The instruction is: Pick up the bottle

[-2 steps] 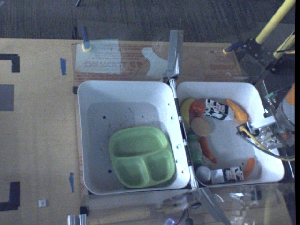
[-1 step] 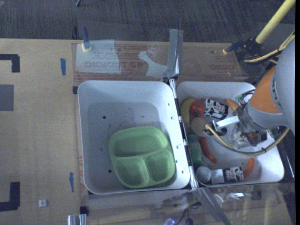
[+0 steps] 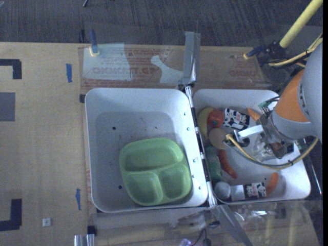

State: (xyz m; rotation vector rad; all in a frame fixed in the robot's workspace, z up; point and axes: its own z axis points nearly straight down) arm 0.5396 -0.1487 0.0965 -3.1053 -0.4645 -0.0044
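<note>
- Along the right bin's (image 3: 302, 186) near wall lies the bottle (image 3: 245, 190), on its side, long axis left to right, pale cap end toward the divider.
- Just beyond, the gripper (image 3: 266, 148) hangs over the clutter.
- Farther left, a green tray (image 3: 155, 170) sits in the left bin (image 3: 102, 117).

We see a bulky, smooth grey robot arm (image 3: 313, 81) with a broad orange band (image 3: 293, 104) above its wrist. A pale yellow cable (image 3: 256, 159) loops beneath the darker metal wrist assembly (image 3: 279, 132), which carries small white parts.
</note>
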